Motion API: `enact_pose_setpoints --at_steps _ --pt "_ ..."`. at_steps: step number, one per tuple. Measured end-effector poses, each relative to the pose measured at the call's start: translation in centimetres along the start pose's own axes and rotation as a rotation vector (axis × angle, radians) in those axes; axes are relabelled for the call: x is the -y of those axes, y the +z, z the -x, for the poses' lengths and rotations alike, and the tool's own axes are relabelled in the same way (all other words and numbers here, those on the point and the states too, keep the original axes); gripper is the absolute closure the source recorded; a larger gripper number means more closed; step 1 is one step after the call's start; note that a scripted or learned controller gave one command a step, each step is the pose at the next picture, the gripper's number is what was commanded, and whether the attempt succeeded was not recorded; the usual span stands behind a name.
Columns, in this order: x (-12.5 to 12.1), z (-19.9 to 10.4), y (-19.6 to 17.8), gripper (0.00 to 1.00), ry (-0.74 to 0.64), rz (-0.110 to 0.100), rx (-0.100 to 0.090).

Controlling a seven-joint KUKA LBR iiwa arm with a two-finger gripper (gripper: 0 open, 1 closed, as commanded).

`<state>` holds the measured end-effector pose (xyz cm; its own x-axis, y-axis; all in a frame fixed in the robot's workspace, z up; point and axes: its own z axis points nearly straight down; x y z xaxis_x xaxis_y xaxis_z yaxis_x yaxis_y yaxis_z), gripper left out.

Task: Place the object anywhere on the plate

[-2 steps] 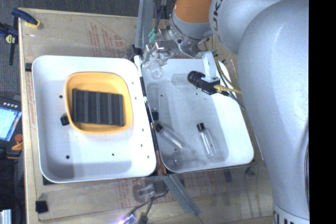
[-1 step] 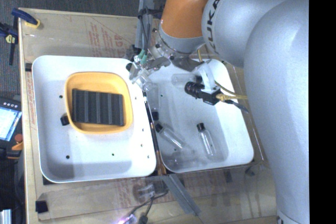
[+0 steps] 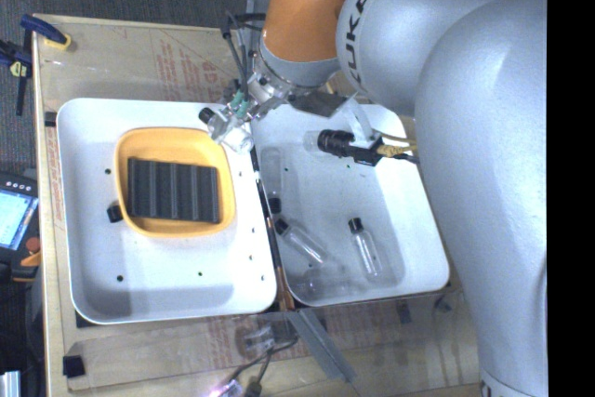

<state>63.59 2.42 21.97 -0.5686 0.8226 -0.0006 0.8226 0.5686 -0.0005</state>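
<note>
The gripper (image 3: 229,121) hangs over the left bin's (image 3: 79,284) right rim, by the yellow plate's (image 3: 139,142) top right corner. Its fingers seem clamped on a small clear vial (image 3: 234,137). Released here, the vial could clip the plate's lip and roll off.

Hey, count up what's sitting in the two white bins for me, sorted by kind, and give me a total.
Yellow plates with a dark ribbed insert: 1, left bin
Clear vials with black caps: 2, right bin, at and
Total: 3
</note>
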Motion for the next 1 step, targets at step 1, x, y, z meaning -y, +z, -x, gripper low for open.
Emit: enact_pose_setpoints --at_steps 1 --pt "-0.01 -0.01 -0.01 0.00 0.000 0.000 0.000"
